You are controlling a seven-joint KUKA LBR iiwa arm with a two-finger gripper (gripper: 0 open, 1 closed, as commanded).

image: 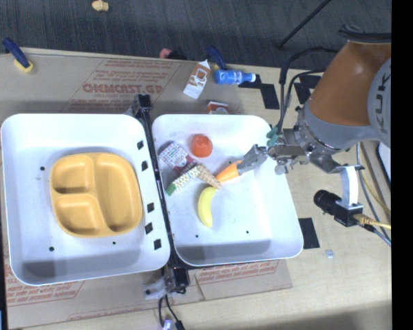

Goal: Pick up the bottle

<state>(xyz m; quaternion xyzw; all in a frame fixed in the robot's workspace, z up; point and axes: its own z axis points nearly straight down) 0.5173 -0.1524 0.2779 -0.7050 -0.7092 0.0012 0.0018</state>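
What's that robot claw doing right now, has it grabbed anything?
Gripper: low in the right white plastic bin, tip by the small orange carrot; open, shut or holding cannot be told.

The bench [344, 280] fills the frame. Two white bins [20, 253] sit centre. A blue bottle [233, 78] lies at upper middle.

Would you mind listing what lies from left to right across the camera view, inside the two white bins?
Yellow divided plate → red-and-white packet → banana → carrot → gripper.
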